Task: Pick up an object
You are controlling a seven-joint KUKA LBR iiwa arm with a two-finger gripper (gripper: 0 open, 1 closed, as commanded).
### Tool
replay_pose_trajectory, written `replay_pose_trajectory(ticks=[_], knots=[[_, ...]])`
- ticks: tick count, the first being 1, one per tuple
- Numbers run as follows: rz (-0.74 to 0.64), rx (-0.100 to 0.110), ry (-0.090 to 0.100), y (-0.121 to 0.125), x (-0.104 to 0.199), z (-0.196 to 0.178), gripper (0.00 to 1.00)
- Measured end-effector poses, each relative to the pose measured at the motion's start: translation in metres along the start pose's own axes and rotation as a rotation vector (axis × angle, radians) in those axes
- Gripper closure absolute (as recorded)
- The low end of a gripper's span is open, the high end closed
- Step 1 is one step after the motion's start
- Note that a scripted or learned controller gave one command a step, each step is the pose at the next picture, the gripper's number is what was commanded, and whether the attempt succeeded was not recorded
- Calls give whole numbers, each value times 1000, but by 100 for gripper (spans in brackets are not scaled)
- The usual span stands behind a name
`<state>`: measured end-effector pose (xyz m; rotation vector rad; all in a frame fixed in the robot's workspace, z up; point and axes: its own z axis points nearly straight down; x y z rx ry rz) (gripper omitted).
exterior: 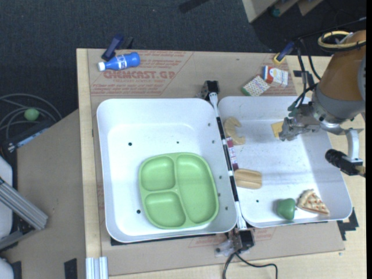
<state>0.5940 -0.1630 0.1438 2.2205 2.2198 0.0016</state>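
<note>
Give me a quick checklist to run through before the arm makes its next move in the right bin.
1. Pincer over the right bin: ok, it sits near the back, beside a small yellow piece.
2. Object between its fingers: cannot tell, the wrist hides them.
3. Targets available in the right bin: ok, a hot dog bun, green pepper, pizza slice and a tan piece lie apart from one another.
4. Pepper and pizza slice separated: not ok, they nearly touch at the front.
5. Left bin contents: ok, the green divided plate lies flat, away from the arm.
</note>
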Motion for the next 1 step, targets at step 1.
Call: replay_pose_trajectory(ticks=[1], knots=[[0, 0, 0, 0, 0, 0, 0]])
